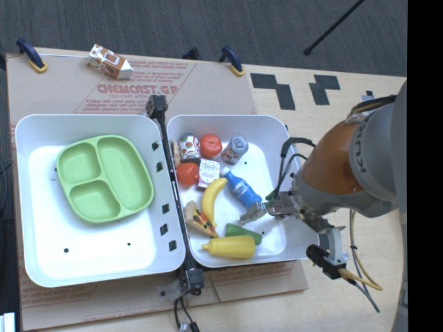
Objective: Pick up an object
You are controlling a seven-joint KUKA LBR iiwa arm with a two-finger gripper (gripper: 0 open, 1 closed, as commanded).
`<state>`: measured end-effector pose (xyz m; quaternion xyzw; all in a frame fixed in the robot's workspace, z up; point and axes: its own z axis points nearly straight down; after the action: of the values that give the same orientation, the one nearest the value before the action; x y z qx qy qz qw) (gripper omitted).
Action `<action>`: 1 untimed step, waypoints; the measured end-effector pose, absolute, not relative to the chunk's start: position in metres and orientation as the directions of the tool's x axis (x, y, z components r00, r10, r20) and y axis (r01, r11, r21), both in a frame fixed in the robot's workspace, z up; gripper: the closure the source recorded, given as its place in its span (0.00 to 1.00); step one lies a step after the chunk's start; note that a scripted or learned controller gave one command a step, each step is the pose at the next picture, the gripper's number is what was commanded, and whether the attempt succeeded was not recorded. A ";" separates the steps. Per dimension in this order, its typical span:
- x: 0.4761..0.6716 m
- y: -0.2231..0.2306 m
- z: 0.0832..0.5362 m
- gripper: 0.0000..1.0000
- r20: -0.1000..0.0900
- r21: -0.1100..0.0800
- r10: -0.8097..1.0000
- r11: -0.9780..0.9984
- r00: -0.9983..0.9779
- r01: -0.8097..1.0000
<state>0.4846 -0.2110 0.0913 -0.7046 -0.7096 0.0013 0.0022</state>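
Observation:
The right bin holds a heap of toy food. A yellow banana lies in its middle, with a blue bottle just to its right. Along the front wall lies a yellow mustard bottle, with a green vegetable above it. A pizza slice lies left of those. My gripper is low in this bin, right beside the blue bottle's lower end and just above the green vegetable. I see nothing lifted by it.
A red tomato, a red-topped can, a grey can and small packets crowd the right bin's back. The left bin carries a green divided plate. A small carton lies on the cardboard behind the bins.

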 end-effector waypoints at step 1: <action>0.486 -0.211 0.102 1.00 0.000 -0.005 1.000 0.014 -0.014 1.000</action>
<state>0.4858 -0.2108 0.1017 -0.7021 -0.7121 0.0016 0.0018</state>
